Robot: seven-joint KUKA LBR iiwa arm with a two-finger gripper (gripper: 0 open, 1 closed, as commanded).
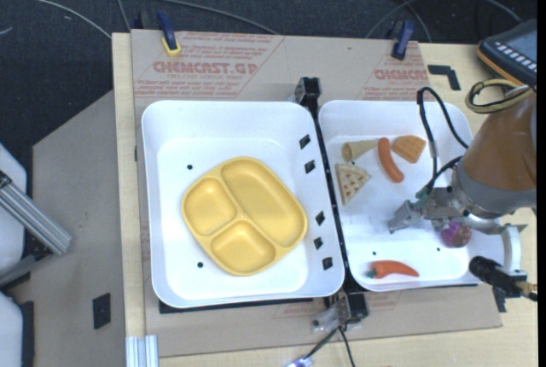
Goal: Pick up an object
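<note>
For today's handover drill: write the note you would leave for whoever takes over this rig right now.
Gripper: low in the right bin; whether the jaws are open can't be told; nothing seen held.
Right bin holds: toy sausage, orange wedge, waffle slice, cone piece, red pepper, purple item beside the wrist.
Left bin: yellow divided tray.
Done: nothing lifted. Left: grasp and lift one object.
</note>
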